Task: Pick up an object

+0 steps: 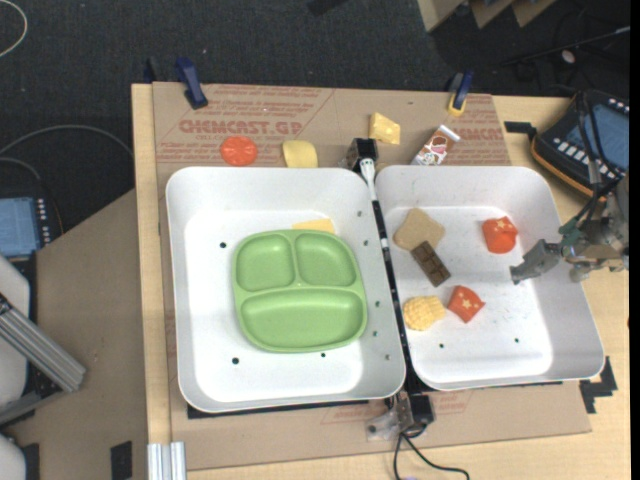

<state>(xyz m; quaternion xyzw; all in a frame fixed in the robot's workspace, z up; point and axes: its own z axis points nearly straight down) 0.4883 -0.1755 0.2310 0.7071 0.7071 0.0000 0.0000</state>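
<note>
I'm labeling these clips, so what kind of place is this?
Likely a robotics lab test bench: two white bins on cardboard, toy food like a green divided plate, and a gripper reaching in.

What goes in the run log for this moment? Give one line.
gripper: over right white bin, right side | holding: nothing seen | nearest: red block, red round toy | green divided plate: left bin

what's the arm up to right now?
The grey two-finger gripper reaches in from the right over the right white bin, holding nothing. That bin holds a red tomato-like toy, a red block, a yellow corn-like toy, a dark brown bar and a tan slab. The left white bin holds a green divided plate. No pick yet.
</note>
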